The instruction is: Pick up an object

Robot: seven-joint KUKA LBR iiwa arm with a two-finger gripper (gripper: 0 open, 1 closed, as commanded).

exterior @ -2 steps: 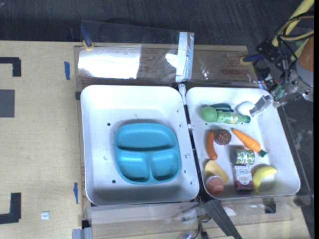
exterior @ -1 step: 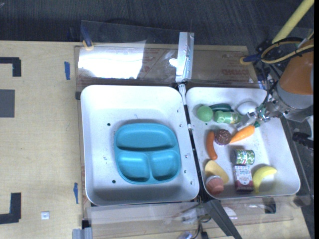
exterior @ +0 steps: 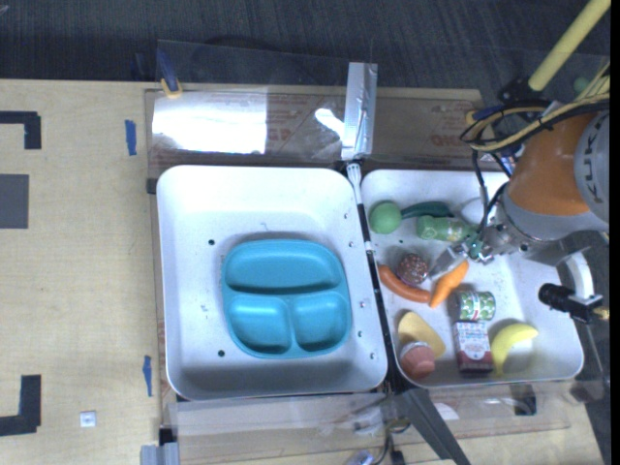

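Gripper point(exterior: 472, 250): we place it low in the right bin point(exterior: 572, 356), at the end of the arm that comes in from the right. Whether it is spread or closed we cannot tell, and we see nothing held in it.

Nearest item: orange carrot point(exterior: 448, 283), just near and left of the tip, its long axis slanting from far-right to near-left. We judge it the likeliest pick; a short drop toward the near-left would meet it.

Beside it: brown speckled ball point(exterior: 414, 267), and an orange-red sausage shape point(exterior: 397, 281) along the bin's left wall.

Farther off: green ball point(exterior: 386, 217), far-left; green can point(exterior: 476, 306) and yellow lemon point(exterior: 512, 338), near side.

Left bin point(exterior: 184, 201): blue divided tray point(exterior: 286, 294).
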